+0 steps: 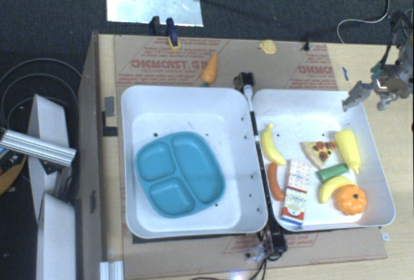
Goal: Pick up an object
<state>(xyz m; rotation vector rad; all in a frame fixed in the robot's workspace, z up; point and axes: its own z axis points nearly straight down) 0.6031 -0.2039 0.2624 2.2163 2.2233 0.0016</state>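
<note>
White right bin [304, 110] crowds toys toward its near side, for picking | gripper [381, 86] hovers off bin's far-right corner | jaws: cannot tell | nothing gripped

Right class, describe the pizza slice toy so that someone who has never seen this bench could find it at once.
Start at the right bin, the one crowded with toy food, not the left bin with the blue plate. Look near its middle, between the banana and the corn cob. The pizza slice is the only flat wedge, tan with red dots.
</note>
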